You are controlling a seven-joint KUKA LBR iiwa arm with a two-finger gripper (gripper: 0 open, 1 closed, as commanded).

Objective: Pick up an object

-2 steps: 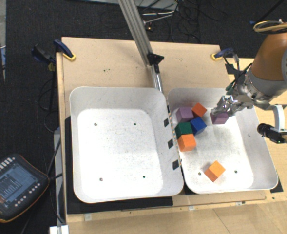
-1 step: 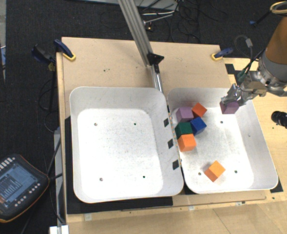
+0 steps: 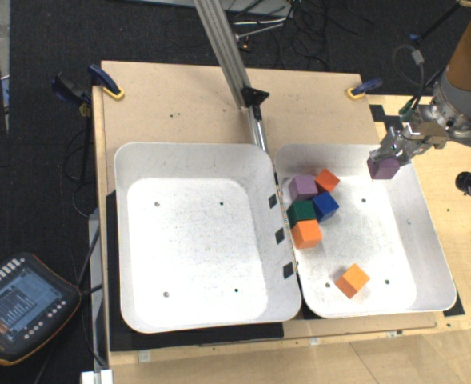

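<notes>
- Camera view, from its left: a dark handheld pendant (image 3: 15,306) with a lit screen lies on the floor beside the pale wooden desk (image 3: 179,94).
- A shallow white speckled left bin (image 3: 139,166) with rounded corners sits next to the matching right bin (image 3: 419,238).
- Against the right bin's left wall, matte blocks cluster together: lilac block (image 3: 302,186), green block (image 3: 301,210), orange block (image 3: 306,234), blue block (image 3: 325,206), and a red-orange block (image 3: 327,181).
- A lone orange cube (image 3: 352,281) sits apart, near the front wall, turned cornerwise.
- Over the right bin's far right corner, the tool (image 3: 393,158) is clamped on a purple block (image 3: 384,167), held clear of the bin floor, directly beneath the fingers, slightly tilted; it looks cubic, with no clear long axis.
</notes>
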